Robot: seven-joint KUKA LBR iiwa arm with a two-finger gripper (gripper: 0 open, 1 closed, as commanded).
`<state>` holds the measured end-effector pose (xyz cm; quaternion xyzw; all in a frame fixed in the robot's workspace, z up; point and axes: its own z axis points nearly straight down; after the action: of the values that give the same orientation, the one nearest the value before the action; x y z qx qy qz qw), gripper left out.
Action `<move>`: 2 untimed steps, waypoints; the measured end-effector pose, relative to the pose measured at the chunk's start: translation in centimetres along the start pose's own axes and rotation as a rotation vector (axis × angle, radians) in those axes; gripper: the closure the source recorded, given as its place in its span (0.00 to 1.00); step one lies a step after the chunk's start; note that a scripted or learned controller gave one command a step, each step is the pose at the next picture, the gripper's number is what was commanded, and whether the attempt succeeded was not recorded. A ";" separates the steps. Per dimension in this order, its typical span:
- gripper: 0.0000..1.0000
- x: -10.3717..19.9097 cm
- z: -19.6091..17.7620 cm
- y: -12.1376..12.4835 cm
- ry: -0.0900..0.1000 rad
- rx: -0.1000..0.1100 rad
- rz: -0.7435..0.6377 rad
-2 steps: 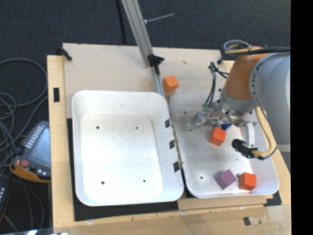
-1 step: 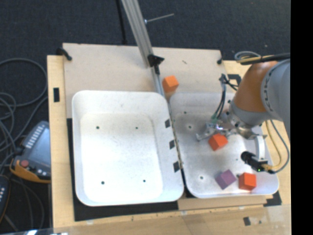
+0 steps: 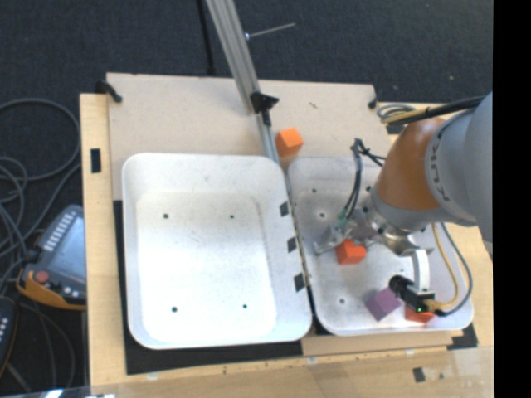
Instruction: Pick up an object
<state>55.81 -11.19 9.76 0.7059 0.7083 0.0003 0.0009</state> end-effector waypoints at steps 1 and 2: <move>1.00 -0.3 -1.1 0.2 -0.001 -0.005 0.008; 1.00 4.7 -10.3 -4.4 0.002 -0.005 -0.002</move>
<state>51.35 -6.45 20.07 0.7052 0.7090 0.0026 0.0021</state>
